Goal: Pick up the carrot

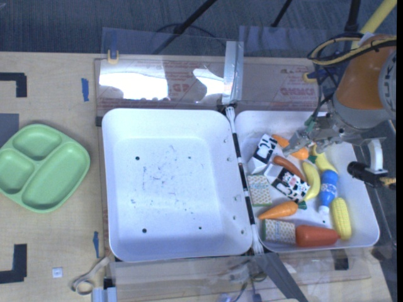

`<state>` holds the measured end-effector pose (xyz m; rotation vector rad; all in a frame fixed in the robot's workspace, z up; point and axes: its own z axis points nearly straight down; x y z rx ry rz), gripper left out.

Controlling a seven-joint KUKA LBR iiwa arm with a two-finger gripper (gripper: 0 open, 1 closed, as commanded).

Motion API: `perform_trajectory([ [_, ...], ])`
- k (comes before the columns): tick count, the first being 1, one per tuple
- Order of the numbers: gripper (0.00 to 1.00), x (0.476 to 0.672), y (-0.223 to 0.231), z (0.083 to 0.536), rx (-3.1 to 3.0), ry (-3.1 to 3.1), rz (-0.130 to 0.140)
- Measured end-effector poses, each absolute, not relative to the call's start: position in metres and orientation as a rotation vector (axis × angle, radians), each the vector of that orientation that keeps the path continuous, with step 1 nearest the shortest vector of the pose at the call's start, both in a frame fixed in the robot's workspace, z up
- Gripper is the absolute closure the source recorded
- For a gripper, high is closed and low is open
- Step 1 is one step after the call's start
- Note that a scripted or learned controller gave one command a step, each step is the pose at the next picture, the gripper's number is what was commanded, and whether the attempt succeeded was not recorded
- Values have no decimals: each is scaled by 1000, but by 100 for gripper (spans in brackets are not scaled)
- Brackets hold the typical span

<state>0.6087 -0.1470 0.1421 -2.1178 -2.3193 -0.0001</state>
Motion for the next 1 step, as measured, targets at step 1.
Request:
perform_trajectory([
  [1, 0, 648, -131, 100, -2076, -2360, -2],
])
